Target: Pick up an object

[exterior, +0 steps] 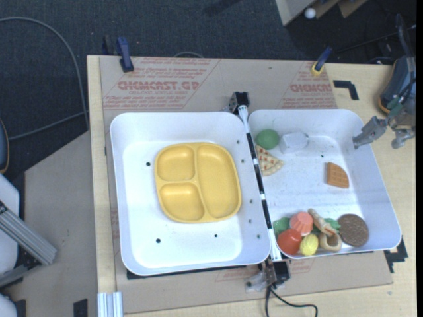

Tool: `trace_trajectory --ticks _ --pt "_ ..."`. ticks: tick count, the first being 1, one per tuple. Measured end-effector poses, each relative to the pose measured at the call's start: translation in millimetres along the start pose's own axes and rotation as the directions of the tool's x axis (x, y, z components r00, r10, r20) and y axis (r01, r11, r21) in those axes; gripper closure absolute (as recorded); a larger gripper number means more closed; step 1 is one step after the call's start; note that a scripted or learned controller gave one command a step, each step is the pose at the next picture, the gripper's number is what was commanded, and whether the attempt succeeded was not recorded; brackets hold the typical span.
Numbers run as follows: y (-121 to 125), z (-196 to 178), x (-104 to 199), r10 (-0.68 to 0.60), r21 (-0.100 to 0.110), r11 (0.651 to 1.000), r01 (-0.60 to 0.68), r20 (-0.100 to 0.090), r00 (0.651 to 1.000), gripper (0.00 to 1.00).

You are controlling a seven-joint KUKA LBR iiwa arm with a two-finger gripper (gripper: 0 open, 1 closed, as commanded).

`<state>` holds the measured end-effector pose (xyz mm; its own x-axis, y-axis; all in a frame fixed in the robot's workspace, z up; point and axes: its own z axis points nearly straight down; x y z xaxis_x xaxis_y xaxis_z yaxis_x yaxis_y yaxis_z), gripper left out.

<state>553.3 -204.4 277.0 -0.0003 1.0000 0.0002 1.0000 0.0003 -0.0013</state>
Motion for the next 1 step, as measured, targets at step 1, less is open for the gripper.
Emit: trace_trajectory --ticks 1 --pt "37.6 164.0 14.6 -0.001 0.002 1.0 0.001 -0.001 1.0 0.0"
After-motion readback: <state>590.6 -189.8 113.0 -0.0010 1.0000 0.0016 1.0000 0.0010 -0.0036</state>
